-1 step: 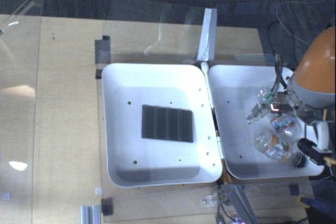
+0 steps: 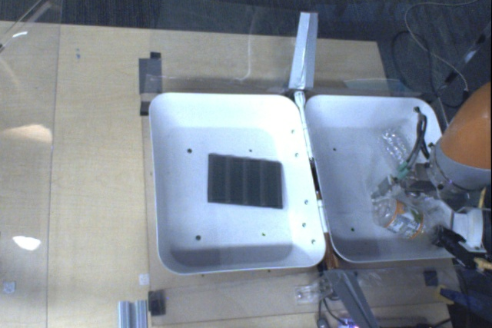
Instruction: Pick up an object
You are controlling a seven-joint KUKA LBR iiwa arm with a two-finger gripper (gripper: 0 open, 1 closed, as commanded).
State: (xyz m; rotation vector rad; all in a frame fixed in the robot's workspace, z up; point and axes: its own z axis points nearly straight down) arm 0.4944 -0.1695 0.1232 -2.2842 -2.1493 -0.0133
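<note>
1. The arm (image 2: pixel 469 142) had reached into the right bin (image 2: pixel 346 165), with the gripper (image 2: pixel 406 188) low over a cluster of clear, crinkled plastic objects (image 2: pixel 392 207). Whether the gripper was open, closed or gripping anything could not be told, since the transparent material and the wrist cabling hid that detail.

2. The task's object lay directly under and just beside the gripper. A further clear piece (image 2: pixel 393 142) lay a little beyond it, toward the bin's far wall.

3. Risk: a false grasp. In my judgement the see-through pieces gave poor outlines, so the gripper could close on air or on a thin edge that slips out during the lift.

4. Risk: crushing or springing. The plastic looked light and flexible; a hard squeeze could deform it, and it might pop sideways out of the gripper.

5. Risk: several pieces lay touching one another beneath the gripper. A lift could drag a neighbour up and drop it outside the bin onto the worktop (image 2: pixel 92 165).

6. Risk: the cluster sat near the bin's wall on the arm's side, leaving little room; contact with the rim could shift the bin.

7. The left bin (image 2: pixel 177 134), well apart from the gripper, held a dark ribbed pad (image 2: pixel 244 180) and was not involved.
</note>
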